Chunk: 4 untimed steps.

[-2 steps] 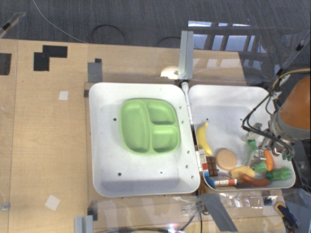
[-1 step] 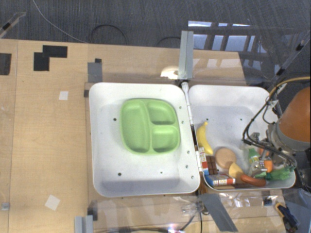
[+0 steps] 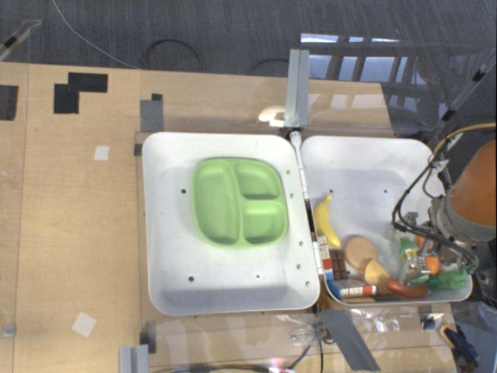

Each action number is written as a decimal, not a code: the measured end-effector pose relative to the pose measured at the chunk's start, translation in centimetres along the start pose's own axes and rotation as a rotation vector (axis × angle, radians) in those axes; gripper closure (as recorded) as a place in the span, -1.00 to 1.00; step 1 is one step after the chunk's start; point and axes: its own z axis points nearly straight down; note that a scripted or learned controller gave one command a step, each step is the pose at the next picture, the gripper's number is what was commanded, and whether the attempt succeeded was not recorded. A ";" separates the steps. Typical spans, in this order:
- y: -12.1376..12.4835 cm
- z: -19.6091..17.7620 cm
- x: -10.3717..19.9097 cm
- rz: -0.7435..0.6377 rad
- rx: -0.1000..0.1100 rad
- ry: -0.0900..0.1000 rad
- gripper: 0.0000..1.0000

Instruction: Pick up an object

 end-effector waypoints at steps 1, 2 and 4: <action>0.0 -1.5 -0.7 -0.007 0.006 -0.019 1.00; 5.0 -10.9 -5.3 -0.030 0.001 -0.002 1.00; 3.7 -9.8 -2.8 -0.092 0.003 -0.002 1.00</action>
